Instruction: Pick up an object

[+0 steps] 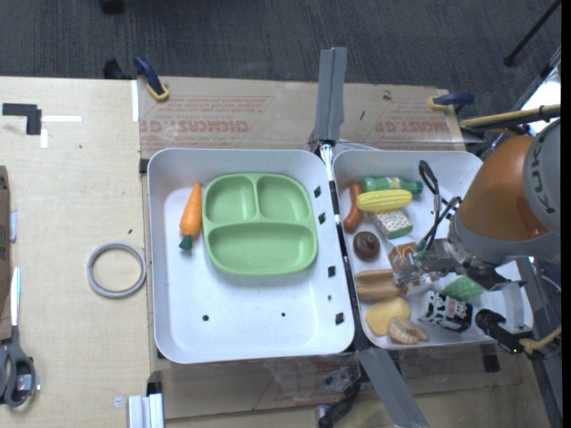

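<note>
Gripper (412,270): low in the right bin (464,162), among the toy food; whether it grips anything cannot be told.
Nearest items: hot dog bun (375,283) just beside it; chocolate donut (366,244) near.
Farther in the bin: corn cob (384,201), black-and-white carton (446,312).
Left bin (241,333): green divided plate (260,223), carrot (190,212) beside it.
Bench (62,194): tape ring (116,269), scissors (16,368).

You can make out red print on the cardboard sheet (268,114) lying under the bins' 12 o'clock edges, two upside-down strips of lettering that you cannot read for certain; part of a letter K shows on the arm's (544,185) grey casing
</note>
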